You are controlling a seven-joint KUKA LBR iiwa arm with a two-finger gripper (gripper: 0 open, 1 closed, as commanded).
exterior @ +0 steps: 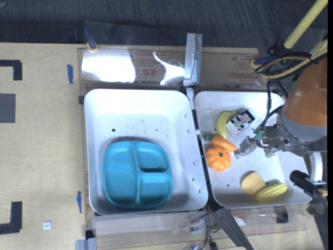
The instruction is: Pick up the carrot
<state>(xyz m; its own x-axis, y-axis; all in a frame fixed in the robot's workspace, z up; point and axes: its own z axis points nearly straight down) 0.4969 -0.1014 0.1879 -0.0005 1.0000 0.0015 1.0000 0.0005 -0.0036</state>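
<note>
Two white bins are sitting on the worktop; the carrot [225, 142] is lying in the right bin [229, 191]. Beside it the claw [245, 147] is hovering, open, holding nothing, needing to close around it

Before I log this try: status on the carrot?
Gripper low in right bin. Carrot just left of it, not gripped. Orange pumpkin touching carrot, banana close behind.

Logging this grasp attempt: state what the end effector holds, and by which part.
Cannot be told. The end effector sits at the carrot in the right bin, its tip by the carrot's right end, but the view does not show that end between its fingers.
</note>
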